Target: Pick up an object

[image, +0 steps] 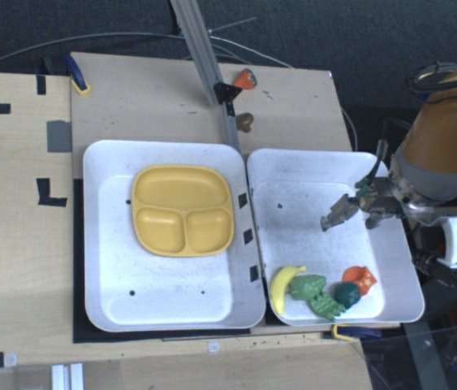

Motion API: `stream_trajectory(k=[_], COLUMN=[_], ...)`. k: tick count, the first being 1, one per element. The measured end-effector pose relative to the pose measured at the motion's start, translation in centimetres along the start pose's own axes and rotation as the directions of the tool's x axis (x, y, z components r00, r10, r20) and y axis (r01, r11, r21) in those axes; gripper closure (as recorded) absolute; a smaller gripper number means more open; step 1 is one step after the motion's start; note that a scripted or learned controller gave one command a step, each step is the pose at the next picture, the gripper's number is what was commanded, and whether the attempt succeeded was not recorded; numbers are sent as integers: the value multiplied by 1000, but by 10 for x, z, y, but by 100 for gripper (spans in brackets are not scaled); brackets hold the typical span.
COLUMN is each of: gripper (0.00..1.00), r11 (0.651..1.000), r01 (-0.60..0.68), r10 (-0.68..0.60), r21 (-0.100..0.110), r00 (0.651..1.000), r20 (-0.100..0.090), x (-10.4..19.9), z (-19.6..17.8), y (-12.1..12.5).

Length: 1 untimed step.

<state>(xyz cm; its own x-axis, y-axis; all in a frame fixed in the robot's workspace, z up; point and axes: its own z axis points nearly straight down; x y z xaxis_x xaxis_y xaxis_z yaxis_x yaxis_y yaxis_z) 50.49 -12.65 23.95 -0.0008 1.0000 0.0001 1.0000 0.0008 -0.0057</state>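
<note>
The likeliest things to lift are the toys huddled along the right bin's (390, 218) six o'clock wall: a yellow banana (282, 286), a green leafy piece (313, 292) touching it, a dark teal lump (347, 294) and an orange-red piece (360, 277) at the four o'clock end; none of them is between the jaws. The gripper (348, 210) hangs over the bare middle of that bin, toward three o'clock, well apart from the cluster; whether its jaws are spread or pressed together I cannot tell, since they read as one dark blurred shape. The risk I see is crowding; a descent into the pile could pinch two pieces or nudge one against the wall and slip off. The left bin (98, 242) carries a yellow divided tray (183, 210); the worktop (17, 177) lies beyond at nine o'clock. The arm (439, 153) is cut off at the right.
</note>
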Motion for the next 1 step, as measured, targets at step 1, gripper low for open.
stream_trajectory(k=[1], gripper=[0], r11=[1000], r01=[0], r10=[0], r21=[3], r00=[1000], r20=[-1], x=[0], z=[65], y=[0])
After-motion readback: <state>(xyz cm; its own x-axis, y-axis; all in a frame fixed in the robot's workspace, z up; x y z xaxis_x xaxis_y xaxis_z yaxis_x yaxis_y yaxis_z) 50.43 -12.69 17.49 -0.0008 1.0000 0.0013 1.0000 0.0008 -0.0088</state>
